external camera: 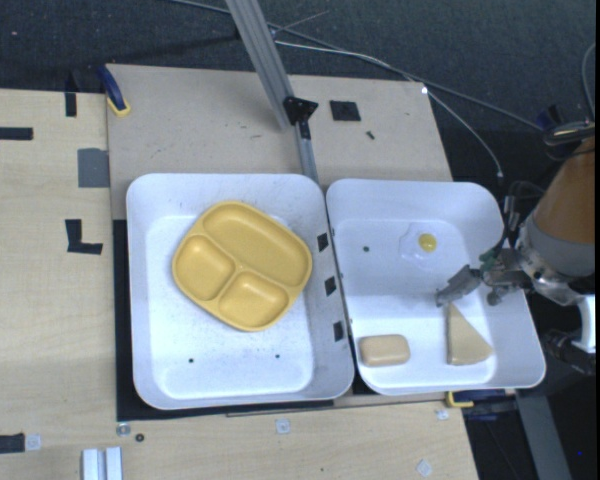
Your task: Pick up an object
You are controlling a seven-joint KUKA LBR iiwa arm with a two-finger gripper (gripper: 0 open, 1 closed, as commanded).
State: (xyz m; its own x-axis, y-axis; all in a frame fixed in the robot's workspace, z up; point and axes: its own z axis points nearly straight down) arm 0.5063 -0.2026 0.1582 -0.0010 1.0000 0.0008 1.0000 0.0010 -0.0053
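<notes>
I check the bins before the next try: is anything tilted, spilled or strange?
Only the yellow divided plate in the left bin lies turned askew to the walls. Nothing looks spilled or broken.

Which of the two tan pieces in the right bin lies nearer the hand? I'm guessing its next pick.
The wedge, just below the hand. The rounded block lies farther left, near the bin's front corner.

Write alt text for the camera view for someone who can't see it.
A gripper hovers in the right white bin above a tan wedge, near a tan oval block and a small yellow piece. The left white bin holds a yellow divided plate.
</notes>
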